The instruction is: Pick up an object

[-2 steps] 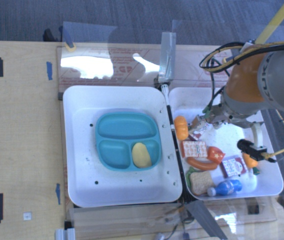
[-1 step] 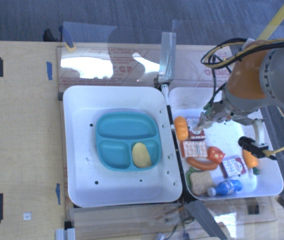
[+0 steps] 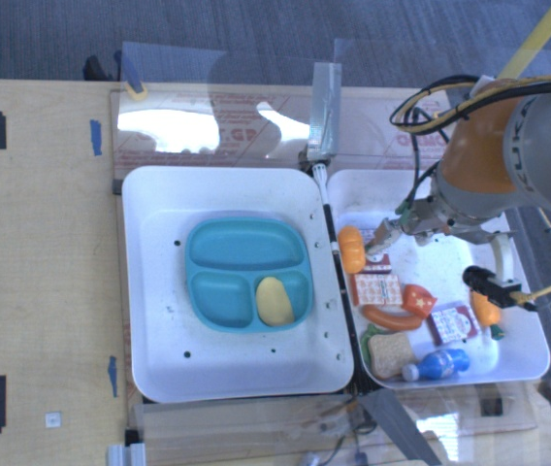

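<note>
The right bin [image 3: 523, 357] holds several toy foods. An orange fruit-like piece [image 3: 351, 249] lies by the bin's left wall. Below it are a red and white box [image 3: 377, 287], a red pepper [image 3: 419, 299], a sausage [image 3: 392, 318], a bread slice [image 3: 387, 352], a blue bottle [image 3: 440, 365] and a small packet [image 3: 452, 324]. My gripper [image 3: 384, 237] reaches in from the right at a slant. Its tip hangs just right of the orange piece and above the box. Nothing is visibly held.
The left bin [image 3: 149, 260] carries a blue divided plate [image 3: 242, 250] with a yellow oval food [image 3: 274, 301] in its lower right section. A raised divider [image 3: 332, 250] separates the bins. Cables and a small orange piece [image 3: 486, 311] sit at the right bin's right side.
</note>
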Motion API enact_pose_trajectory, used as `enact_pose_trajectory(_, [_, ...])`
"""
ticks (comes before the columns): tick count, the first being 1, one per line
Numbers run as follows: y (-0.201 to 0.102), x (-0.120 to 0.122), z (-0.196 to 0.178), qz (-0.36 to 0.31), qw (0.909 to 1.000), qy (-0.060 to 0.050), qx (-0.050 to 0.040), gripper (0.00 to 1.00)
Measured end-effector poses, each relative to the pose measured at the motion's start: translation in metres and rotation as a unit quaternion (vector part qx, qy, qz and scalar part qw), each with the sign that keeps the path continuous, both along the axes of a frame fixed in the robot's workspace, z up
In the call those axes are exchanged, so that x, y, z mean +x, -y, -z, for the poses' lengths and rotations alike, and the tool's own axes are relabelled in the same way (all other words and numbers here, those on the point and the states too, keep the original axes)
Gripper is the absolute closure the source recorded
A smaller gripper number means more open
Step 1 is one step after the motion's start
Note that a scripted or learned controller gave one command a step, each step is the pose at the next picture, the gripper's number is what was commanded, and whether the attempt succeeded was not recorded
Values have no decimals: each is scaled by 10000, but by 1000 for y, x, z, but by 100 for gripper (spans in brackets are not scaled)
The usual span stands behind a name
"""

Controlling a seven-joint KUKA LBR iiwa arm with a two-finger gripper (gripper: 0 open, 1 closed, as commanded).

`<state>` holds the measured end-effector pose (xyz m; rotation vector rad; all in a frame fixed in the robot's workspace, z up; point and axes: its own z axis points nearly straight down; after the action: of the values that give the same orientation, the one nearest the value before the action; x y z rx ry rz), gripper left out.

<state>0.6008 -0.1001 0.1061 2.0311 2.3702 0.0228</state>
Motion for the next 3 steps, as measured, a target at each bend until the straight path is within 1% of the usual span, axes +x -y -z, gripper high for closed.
enact_pose_trajectory(1, [47, -2, 1, -518, 9986, -82, -12, 0])
enact_pose_trajectory(2, [-6, -14, -91, -726, 9973, -56, -4, 0])
enact_pose_trajectory(3, [26, -16, -3, -941, 9954, -165, 6, 0])
